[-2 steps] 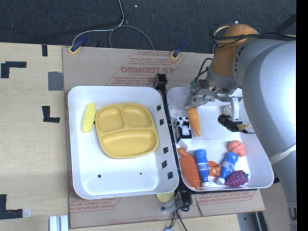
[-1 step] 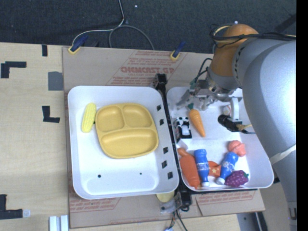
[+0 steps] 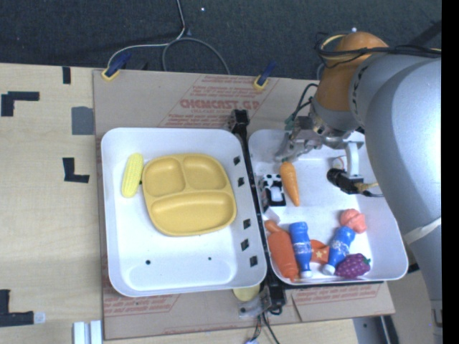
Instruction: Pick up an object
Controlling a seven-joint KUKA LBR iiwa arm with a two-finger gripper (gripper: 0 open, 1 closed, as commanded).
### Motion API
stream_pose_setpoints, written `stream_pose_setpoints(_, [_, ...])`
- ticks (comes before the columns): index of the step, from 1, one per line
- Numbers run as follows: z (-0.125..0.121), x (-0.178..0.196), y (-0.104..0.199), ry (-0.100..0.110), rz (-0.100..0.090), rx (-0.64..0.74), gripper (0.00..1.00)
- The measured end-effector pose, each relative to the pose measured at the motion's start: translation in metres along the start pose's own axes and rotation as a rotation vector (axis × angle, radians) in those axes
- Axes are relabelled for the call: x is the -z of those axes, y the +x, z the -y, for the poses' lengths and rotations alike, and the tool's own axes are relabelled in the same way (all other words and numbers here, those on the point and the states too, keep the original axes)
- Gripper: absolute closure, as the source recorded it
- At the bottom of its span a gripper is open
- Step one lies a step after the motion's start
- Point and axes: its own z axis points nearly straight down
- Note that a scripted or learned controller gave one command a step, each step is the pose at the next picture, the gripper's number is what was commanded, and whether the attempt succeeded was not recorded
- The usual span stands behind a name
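My gripper [image 3: 292,149] hangs over the far left part of the right bin [image 3: 391,253], just above the thick end of an orange carrot [image 3: 289,183] that lies lengthwise on the bin floor. Whether it touches the carrot cannot be made out. Toward the bin's near edge lie a blue bottle [image 3: 300,246], a second blue bottle [image 3: 341,246], an orange toy [image 3: 281,255], purple grapes [image 3: 353,266] and a pink piece [image 3: 353,219].
The left bin [image 3: 115,264] holds a yellow divided plate [image 3: 190,192] and a corn cob [image 3: 131,174] at its left. A black part of the arm [image 3: 343,179] sits right of the carrot. The arm's bulk covers the right side.
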Motion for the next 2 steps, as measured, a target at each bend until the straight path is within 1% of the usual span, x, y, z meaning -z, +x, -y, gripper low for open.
stream_pose_setpoints(1, [0.0001, -0.0002, 0.0003, 0.001, 0.0, 0.0, 0.0])
stream_pose_setpoints(2, [0.0002, 0.0094, 0.0004, 0.001, 0.001, 0.001, 1.0])
